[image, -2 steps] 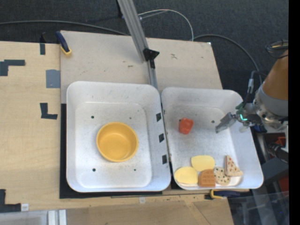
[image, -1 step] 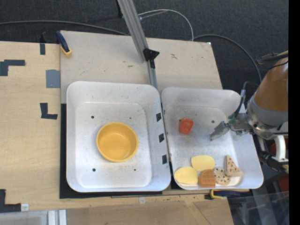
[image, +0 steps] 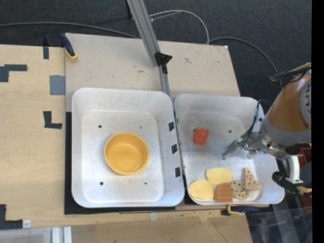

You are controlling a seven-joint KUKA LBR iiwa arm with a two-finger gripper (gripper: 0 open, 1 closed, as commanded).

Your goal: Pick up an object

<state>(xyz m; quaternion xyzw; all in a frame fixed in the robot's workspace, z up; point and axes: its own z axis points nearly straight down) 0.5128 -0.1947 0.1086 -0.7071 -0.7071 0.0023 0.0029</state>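
Observation:
My gripper point(image: 236, 148) hangs low over the right bin point(image: 212, 105), near its right wall, with nothing visibly held in it. A small red object point(image: 201, 135) lies to its left, about a hand's width away. Below the gripper, along the bin's front edge, lie two pale yellow pieces point(image: 218, 175) point(image: 201, 189), a brown block point(image: 223, 192), a speckled cracker-like piece point(image: 238, 189) and a cheese-like wedge point(image: 249, 179). In the middle of the left bin point(image: 86, 105) sits a yellow bowl point(image: 126, 153), upright.
The arm's orange band and grey wrist point(image: 291, 110) stand over the right bin's right rim. A grey metal bar point(image: 147, 27) slants down from the top to the gap between the bins. Cables point(image: 202, 24) run across the dark floor behind the bench.

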